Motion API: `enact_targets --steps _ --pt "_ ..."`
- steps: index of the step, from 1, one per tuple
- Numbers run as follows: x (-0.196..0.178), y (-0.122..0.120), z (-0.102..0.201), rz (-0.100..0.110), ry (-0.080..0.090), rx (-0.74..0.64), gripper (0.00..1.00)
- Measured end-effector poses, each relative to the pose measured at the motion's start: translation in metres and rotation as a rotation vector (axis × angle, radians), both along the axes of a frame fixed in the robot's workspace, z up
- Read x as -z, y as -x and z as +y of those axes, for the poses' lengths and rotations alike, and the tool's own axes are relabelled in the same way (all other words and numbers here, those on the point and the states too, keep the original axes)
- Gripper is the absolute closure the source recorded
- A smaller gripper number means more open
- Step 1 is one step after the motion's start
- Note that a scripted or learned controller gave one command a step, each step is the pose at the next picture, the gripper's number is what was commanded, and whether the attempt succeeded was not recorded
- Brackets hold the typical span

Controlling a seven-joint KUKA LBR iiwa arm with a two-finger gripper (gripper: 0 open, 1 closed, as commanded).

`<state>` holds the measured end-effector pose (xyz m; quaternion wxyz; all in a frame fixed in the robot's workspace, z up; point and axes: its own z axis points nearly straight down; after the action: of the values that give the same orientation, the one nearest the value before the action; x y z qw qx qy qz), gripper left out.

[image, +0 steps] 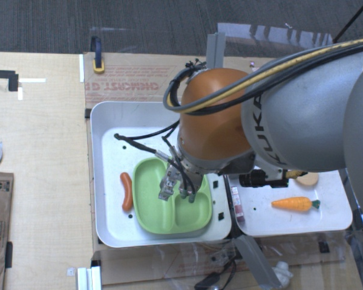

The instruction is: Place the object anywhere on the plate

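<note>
A green divided plate [150, 203] lies in the left white bin [106, 162]. An orange-red sausage [127, 191] lies on the bin floor just left of the plate, touching or nearly touching its rim. My gripper [177, 189] hangs over the middle of the plate, its fingers [167, 188] pointing down and standing slightly apart with nothing visible between them. The arm's orange band and grey wrist cover the bin's right side and part of the plate's upper right edge.
In the right bin [327, 222] lie an orange toy carrot [294, 204] and a pale object [304, 178] half hidden by the arm. A cardboard sheet [133, 77] lies behind the left bin. Black cables trail across the left bin's upper part.
</note>
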<state>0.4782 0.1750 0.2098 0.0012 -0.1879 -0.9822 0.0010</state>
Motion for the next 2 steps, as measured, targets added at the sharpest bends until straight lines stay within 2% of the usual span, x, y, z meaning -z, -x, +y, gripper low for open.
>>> enact_targets --steps 1,2 --pt "-0.0176 -0.0004 0.0159 -0.002 0.000 -0.065 1.00" --pt "-0.0176 -0.0004 0.0159 -0.002 0.000 -0.065 0.00"
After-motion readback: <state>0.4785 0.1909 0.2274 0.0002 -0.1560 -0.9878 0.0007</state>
